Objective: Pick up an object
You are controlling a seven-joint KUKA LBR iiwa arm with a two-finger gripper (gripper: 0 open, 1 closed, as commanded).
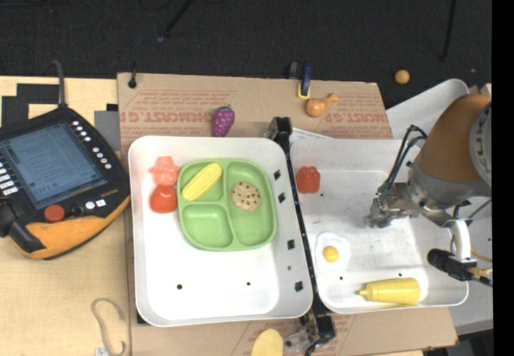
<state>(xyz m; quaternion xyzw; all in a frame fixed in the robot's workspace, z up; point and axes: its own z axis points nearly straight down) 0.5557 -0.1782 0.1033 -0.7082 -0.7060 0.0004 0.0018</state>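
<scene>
Gripper (pixel 384 214) hovering low in right bin (pixel 438 186), finger state can't tell tbh. Nearest: yellow mustard bottle (pixel 391 291), looking light, smooth, slippery; grab mid-body across width.

There were two white bins (pixel 152 282), one green tray (pixel 215 230), one corn cob (pixel 200 181), one cookie (pixel 246 196), one fried egg (pixel 331 252) and one mustard bottle (pixel 391 291).

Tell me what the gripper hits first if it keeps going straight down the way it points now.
Probably the bare floor of the right bin. The gripper points down over an open patch; the fried egg and mustard bottle lie off to the side. Depth is unclear.
</scene>
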